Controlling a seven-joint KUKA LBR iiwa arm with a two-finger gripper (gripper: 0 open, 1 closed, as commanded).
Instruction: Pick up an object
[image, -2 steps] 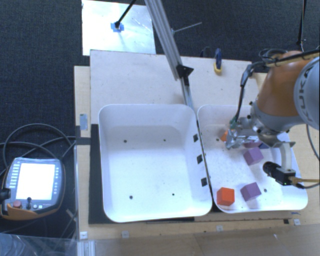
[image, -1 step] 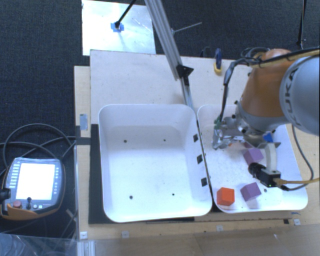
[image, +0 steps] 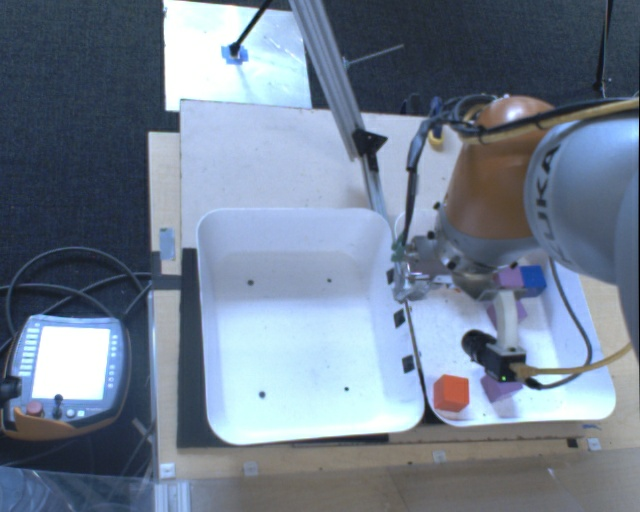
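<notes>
Approach stage, I reckoned: the arm (image: 560, 170) hung over the right bin (image: 592, 402) with the gripper (image: 418, 280) near its 10 o'clock edge. I couldn't tell if the claw was spread or pressed together, since the wrist blocked it. Candidates were an orange cube (image: 451, 392) at the bin's 7 o'clock, a purple block (image: 500, 390) at 6 and a blue block (image: 534, 279) at 1. The next move probably needed a shift over the cube, minding the wall beside it. The left bin (image: 290, 330) sat on pale board (image: 260, 150), with dark carpet (image: 80, 120) around and a teach pendant (image: 65, 375) at 8 o'clock.
</notes>
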